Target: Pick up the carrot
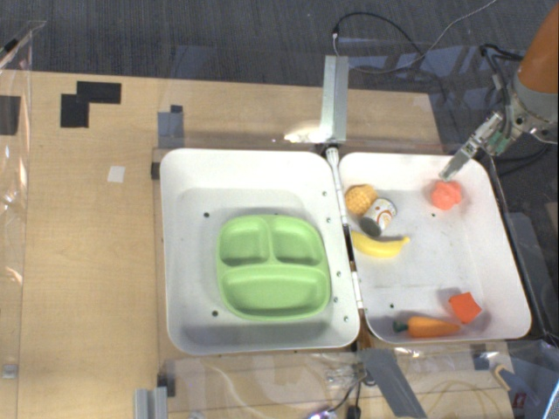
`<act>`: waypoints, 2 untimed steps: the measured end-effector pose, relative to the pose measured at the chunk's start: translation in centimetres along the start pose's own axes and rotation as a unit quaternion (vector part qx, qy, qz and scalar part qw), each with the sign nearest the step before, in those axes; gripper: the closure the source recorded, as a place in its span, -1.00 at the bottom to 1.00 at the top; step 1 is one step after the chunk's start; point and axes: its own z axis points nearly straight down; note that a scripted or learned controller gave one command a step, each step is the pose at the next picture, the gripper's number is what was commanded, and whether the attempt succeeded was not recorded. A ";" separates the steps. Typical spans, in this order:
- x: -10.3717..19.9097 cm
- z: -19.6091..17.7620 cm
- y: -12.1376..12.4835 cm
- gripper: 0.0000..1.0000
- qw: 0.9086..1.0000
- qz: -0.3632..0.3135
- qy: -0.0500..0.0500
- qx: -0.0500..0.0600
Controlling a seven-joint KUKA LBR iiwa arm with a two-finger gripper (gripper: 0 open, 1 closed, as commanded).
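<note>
Green divided plate sits in left bin; right bin holds a banana, the carrot lying near its front edge beside an orange block, untouched; gripper hovers near the pink ball at the bin's far right, well apart from the carrot; whether it's open or closed can't be told; the pick looks not yet begun.

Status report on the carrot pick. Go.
Gripper at right bin's far side, above the pink ball, nothing seen held. Carrot lies at the near edge, untouched. Orange block sits right beside it, may crowd the grab.
</note>
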 end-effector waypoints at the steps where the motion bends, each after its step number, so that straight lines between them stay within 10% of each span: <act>1: 4.4 2.5 -5.0 -1.00 0.998 -0.067 0.002 0.001; 2: 1.4 11.2 -1.6 -1.00 0.952 -0.305 0.001 0.000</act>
